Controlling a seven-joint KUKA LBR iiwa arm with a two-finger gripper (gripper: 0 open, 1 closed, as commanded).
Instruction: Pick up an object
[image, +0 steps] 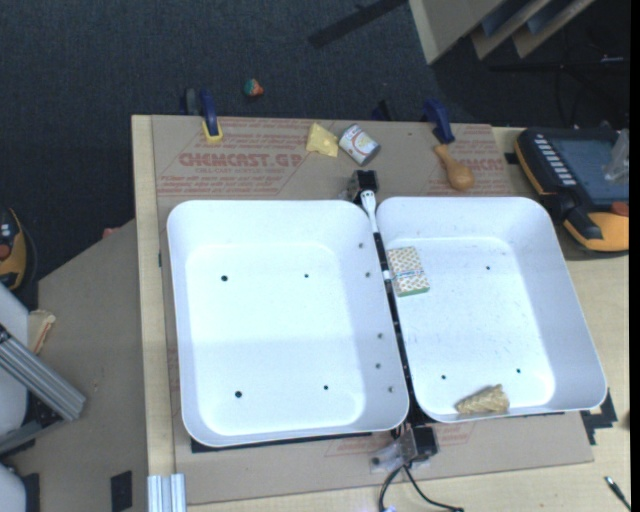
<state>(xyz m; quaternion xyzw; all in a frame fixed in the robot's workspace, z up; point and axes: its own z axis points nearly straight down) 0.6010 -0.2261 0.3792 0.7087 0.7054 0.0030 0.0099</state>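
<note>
Two objects lie in the right bin (560, 300). A small rectangular patterned packet (408, 271), pale with a speckled face, rests near the bin's left wall towards the back. A tan, crumbly lump (483, 402) sits at the bin's front edge, left of centre. The left bin (200, 330) shows bare white floor with a few dark dots.
On the cardboard behind the bins lie a yellow wedge (322, 140), a small white and grey box (359, 144) and an orange-brown wooden piece (455, 168). Blue clamps (209, 112) hold the board's back edge. A yellow and black device (580, 185) sits at the far right.
</note>
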